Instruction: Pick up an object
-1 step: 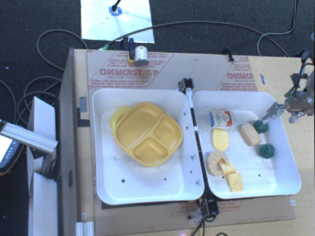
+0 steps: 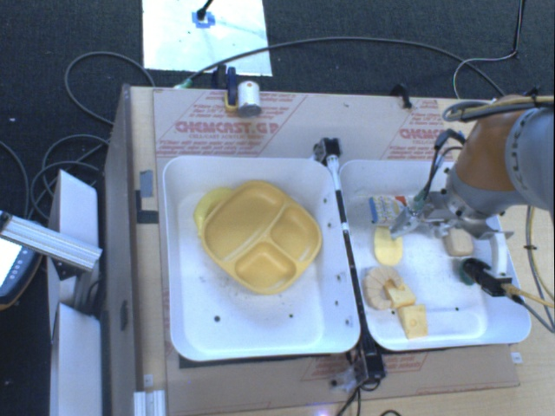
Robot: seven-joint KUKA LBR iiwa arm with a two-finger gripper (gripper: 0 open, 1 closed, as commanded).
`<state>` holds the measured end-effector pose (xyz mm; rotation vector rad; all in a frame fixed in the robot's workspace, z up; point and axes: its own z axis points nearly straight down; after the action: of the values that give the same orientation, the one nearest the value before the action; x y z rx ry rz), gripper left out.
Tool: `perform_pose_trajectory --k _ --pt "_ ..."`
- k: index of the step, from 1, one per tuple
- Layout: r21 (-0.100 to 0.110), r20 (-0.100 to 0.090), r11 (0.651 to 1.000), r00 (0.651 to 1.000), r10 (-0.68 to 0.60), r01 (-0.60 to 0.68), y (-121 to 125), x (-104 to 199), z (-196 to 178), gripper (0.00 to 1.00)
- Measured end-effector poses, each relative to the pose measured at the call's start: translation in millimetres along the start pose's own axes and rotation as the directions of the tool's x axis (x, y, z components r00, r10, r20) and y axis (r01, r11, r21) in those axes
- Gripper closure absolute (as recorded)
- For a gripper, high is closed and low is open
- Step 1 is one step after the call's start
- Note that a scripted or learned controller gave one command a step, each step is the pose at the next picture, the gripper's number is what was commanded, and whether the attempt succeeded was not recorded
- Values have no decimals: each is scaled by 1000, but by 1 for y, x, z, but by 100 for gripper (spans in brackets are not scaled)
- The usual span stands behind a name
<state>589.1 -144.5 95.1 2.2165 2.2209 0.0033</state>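
Pincer (image 2: 404, 223) low in the right bin (image 2: 512, 323), finger spread impossible to tell, tip just above a pale yellow rounded piece (image 2: 388, 248), nothing visibly gripped, yellow divided tray (image 2: 260, 234) in the left bin (image 2: 186, 319)

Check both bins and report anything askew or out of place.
The yellow tray in the left bin sits rotated, its edges skewed to the bin walls, over a yellow item that pokes out at its upper left. Nothing looks spilled or broken.

bench (image 2: 286, 120), two white bins (image 2: 186, 319)
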Motion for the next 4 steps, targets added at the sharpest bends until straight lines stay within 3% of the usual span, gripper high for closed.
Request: perform_pose_trajectory --k 1,2,3,4 --pt "1 -2 1000 1000 -2 2 61 31 3 0" --pt "4 -1 1000 1000 0 0 12 57 11 0" --pt "1 -1 1000 1000 0 0 13 57 0 100" --pt "3 0 1000 1000 2 -2 -33 5 -50 100"
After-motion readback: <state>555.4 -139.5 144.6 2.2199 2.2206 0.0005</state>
